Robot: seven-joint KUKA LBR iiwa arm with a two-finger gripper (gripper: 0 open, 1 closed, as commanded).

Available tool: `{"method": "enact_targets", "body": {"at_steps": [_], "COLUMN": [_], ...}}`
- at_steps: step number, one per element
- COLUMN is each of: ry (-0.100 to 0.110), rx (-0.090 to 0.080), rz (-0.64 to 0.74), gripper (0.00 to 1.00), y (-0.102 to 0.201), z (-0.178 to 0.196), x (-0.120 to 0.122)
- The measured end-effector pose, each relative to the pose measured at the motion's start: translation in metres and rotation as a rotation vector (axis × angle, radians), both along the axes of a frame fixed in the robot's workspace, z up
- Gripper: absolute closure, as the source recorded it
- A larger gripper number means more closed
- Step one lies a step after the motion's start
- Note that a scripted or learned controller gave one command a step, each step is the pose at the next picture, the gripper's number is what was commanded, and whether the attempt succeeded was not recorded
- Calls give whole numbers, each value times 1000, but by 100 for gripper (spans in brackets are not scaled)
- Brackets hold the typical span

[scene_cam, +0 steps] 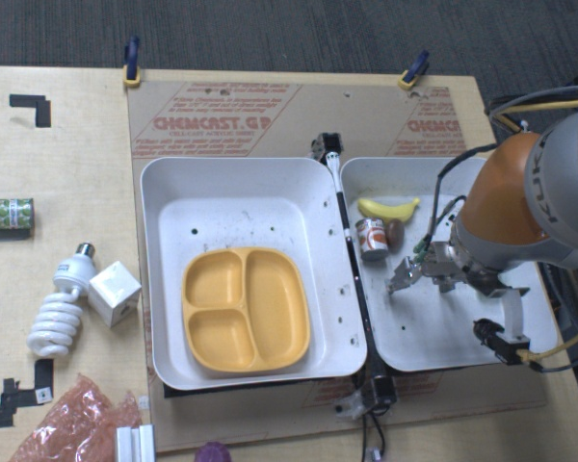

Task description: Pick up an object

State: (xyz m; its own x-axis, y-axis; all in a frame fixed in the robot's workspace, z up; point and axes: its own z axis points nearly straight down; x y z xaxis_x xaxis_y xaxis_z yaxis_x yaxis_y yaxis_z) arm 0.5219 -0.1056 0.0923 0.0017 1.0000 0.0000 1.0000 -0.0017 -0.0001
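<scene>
In the right bin (pixel 429 340), a yellow banana (pixel 387 206) lies near the far left corner. A small can with a red and white label (pixel 372 239) stands just in front of it, with a dark brown thing (pixel 396 231) at its right side. My gripper (pixel 403 279) hangs low over the bin floor, a little in front and to the right of the can and apart from it. I see nothing held in it. The grey arm with its orange band (pixel 506 205) covers the bin's right part.
The left bin (pixel 231 186) holds a yellow divided plate (pixel 246 308). On the bench to the left lie a spiral light bulb (pixel 60 306), a white cube (pixel 115 292), a green can (pixel 12 216) and a red mesh bag (pixel 72 422).
</scene>
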Motion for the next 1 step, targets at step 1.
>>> {"method": "enact_targets", "body": {"at_steps": [1], "ry": [-3], "rx": [-1], "rz": [-2], "gripper": [100], "y": [-1], "z": [10], "x": [1]}}
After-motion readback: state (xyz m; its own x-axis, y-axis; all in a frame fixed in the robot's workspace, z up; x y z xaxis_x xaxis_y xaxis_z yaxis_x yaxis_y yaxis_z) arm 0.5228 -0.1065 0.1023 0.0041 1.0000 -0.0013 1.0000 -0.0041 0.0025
